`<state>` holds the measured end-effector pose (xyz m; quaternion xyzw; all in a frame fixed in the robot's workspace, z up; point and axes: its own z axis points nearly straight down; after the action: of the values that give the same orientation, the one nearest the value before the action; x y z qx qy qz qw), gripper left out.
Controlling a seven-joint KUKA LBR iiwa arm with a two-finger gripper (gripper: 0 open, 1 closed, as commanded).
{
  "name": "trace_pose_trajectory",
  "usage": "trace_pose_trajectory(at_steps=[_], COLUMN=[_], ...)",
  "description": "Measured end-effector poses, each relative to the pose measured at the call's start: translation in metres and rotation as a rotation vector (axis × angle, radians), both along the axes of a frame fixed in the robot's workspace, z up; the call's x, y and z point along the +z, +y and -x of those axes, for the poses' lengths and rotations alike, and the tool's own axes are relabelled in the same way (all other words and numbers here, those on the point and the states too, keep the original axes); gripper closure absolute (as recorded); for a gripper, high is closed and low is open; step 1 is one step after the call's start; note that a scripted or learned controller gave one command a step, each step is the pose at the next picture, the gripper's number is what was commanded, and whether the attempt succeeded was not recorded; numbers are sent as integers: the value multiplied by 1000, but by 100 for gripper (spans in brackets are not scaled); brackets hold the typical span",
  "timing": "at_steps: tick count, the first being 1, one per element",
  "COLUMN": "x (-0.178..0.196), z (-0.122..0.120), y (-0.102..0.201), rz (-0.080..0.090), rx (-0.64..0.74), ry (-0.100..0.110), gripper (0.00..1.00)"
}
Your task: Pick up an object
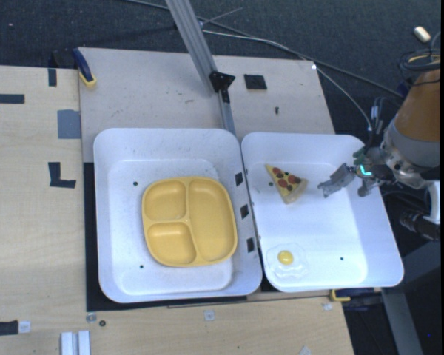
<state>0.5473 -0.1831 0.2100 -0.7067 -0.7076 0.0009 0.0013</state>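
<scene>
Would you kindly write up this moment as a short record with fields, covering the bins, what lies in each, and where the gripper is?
left bin: holds a yellow divided plate with three compartments
right bin: holds a pizza slice toy near its far left corner and a fried egg toy near its near edge
gripper: over the right bin's far right part, apart from the pizza slice toy, fingers apart, nothing between them
arm: reaches in from the right
task state: no object picked up yet

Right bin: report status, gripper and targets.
Gripper over right bin's right side, nothing between fingers. Pizza slice lies left of it, fried egg near front edge. Yellow tray in left bin.
</scene>
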Motion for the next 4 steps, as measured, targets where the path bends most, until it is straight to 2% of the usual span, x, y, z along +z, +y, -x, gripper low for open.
trace_pose_trajectory(at_steps=[1,2,3,4], x=[0,-60,-122,-122], z=[0,-6,-5,-7], y=[0,6,4,3], rz=[0,0,3,3], rx=[0,1,0,0], ry=[-1,3,-3,-6], gripper=[0,0,0,0])
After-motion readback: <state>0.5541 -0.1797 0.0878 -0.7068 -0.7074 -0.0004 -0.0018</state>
